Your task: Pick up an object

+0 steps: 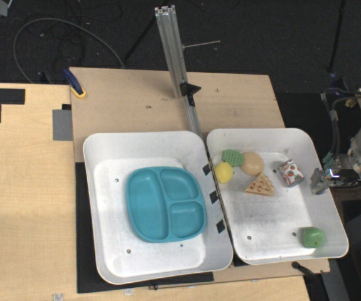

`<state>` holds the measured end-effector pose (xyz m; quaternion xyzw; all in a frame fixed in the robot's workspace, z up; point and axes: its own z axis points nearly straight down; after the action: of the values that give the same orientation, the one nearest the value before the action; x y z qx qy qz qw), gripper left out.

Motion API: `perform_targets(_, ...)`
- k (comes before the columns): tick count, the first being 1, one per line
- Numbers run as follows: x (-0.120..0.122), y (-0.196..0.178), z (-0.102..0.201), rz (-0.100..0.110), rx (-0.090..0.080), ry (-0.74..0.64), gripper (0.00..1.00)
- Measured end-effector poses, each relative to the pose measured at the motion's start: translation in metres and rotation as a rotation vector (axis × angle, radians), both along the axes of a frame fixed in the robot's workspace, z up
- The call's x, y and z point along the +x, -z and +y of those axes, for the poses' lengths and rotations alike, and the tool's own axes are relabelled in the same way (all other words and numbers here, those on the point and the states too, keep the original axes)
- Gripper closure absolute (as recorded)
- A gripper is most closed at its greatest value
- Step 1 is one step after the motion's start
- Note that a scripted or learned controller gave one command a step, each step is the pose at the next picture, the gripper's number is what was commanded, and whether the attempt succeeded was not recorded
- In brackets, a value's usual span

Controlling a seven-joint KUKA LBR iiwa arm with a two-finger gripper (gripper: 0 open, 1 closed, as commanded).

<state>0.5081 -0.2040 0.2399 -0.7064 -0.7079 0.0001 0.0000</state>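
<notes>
At the right rim of the right bin [331,190], the arm's tool [323,179] hangs low over the bin's edge, a dark metal clump with a small point of light on it; whether it is spread wide or drawn narrow cannot be told from this angle, and nothing is seen gripped in it.

The nearest candidate for the pick is a small red-and-white patterned carton [289,172], lying just to the camera's left of the tool, inside the bin and tipped on a slant, its long axis running roughly from upper left to lower right. A move toward it would, by the look of things, be a short sideways reach into the bin from the rim.

Farther in the same direction, a cluster sits against the bin's upper left corner: a green knobbly block [232,157], a tan rounded lump [252,163] touching it, a yellow ball-like fruit [223,172] just below the block, and an orange wedge shaped like a pizza slice [260,186] pointing up toward the lump. These lie close together, which could make a clean grasp on any single one harder than on the carton.

A green rounded object [312,237] rests alone near the bin's lower right corner, well apart from the cluster and below the tool in the view.

The left bin [105,152] holds a teal divided tray [166,202], its three compartments bare. Both bins sit side by side on the counter [142,105].
</notes>
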Motion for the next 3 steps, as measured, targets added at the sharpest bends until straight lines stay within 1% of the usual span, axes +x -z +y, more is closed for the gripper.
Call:
perform_targets(2, -0.005, 0.021, 0.118, 0.004, 0.003, -0.003, 1.0)
perform_targets(3, 0.001, 0.015, 0.165, 0.002, 0.001, -0.002, 1.0)
